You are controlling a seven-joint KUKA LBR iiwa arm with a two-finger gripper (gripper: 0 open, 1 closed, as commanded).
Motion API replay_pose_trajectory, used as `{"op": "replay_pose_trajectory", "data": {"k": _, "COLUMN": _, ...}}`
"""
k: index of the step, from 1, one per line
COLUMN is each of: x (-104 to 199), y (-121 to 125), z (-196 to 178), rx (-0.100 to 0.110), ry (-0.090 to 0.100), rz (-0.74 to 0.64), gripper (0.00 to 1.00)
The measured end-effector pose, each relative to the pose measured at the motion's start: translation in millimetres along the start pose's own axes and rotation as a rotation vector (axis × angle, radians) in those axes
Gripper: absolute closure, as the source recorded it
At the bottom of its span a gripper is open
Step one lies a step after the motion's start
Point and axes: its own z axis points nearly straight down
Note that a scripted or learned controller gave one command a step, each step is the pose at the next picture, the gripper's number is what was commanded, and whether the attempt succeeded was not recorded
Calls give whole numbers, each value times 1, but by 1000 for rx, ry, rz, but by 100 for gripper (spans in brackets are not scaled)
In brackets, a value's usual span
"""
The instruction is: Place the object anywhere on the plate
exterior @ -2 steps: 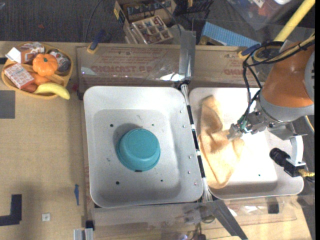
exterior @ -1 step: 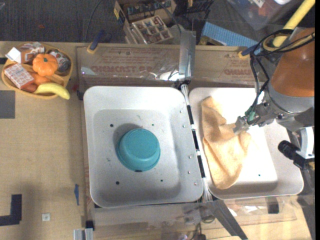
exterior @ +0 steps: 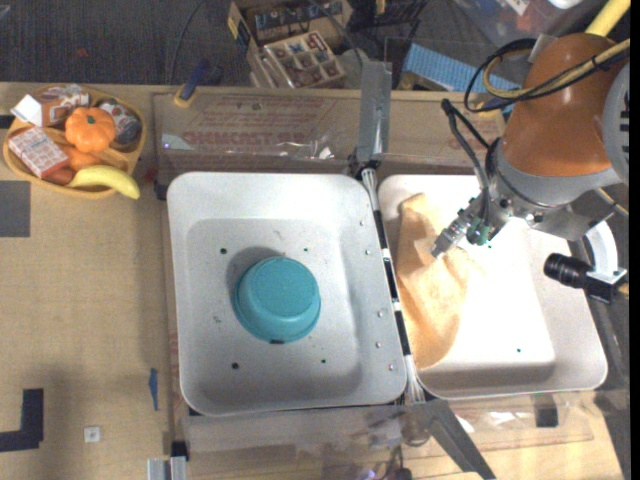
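Over the right bin (exterior: 520, 358), gripper (exterior: 447, 240) hangs at the end of the grey arm (exterior: 560, 118) with its orange band. Fingers point down-left; whether they are open or shut, cannot tell. Just beneath lies a tan, floppy, flat-looking object (exterior: 432, 303), draped along the bin's left wall, edges soft and uneven; exact material unclear. Left bin (exterior: 200, 228): white, shallow, rounded corners, holding a smooth teal round plate (exterior: 278, 298) near its middle, well apart from the tan object. Far left on the bench, a basket (exterior: 70, 148) of toy fruit.
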Motion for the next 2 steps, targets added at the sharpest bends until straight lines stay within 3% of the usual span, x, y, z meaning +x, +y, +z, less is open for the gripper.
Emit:
{"op": "replay_pose_trajectory", "data": {"k": 1, "x": 22, "y": 50, "z": 8, "rx": -2, "ry": 0, "rz": -400, "gripper": 100}}
{"op": "replay_pose_trajectory", "data": {"k": 2, "x": 55, "y": 84, "z": 11, "rx": -4, "ry": -1, "rz": -796, "gripper": 100}}
